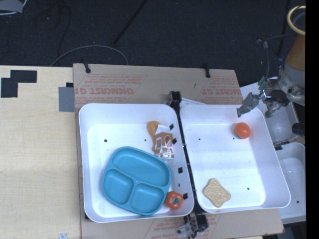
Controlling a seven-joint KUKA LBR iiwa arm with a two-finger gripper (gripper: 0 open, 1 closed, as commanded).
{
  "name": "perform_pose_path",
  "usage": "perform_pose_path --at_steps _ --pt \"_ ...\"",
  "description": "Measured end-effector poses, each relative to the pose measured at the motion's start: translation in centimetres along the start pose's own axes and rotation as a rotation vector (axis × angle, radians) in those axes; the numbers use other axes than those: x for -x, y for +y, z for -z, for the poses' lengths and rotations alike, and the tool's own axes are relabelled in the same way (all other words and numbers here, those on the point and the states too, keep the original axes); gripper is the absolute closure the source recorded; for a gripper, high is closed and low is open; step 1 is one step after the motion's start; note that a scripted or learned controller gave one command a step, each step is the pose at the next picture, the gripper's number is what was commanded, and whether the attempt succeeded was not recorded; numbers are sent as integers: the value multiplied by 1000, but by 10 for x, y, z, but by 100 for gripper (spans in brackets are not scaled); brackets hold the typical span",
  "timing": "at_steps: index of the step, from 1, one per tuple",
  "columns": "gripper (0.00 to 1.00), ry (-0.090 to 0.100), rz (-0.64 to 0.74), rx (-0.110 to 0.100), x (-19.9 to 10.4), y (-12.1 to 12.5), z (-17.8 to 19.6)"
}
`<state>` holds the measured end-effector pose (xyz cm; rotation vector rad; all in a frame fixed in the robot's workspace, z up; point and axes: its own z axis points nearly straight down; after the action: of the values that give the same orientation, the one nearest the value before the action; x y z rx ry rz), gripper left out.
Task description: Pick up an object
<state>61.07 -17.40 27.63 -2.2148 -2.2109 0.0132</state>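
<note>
Pale wooden bench (35, 148), dark floor behind; a printed cardboard sheet (149, 86) lies under two shallow white bins set side by side. Gripper (258, 107) hangs over the upper right corner of the right bin (269, 158), fingers spread apart with nothing between them. Orange ball (242, 130) sits in that bin just below and slightly left of the fingertips, near but not touching. Toast-shaped piece (216, 192) lies near the same bin's lower edge, well apart from the gripper. Left bin (92, 133) holds a blue divided plate (136, 180), tilted, with a red tomato (174, 200) touching its lower right edge. Above the plate: a small printed packet (164, 145) and, just beside it, an orange-brown piece (153, 129).
</note>
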Motion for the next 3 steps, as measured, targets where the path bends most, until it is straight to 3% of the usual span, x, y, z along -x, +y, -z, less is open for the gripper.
perform_pose_path --at_steps 1,3 --pt "0 -2 2 12 0 2 8" --pt "0 -1 2 8 7 1 -96"
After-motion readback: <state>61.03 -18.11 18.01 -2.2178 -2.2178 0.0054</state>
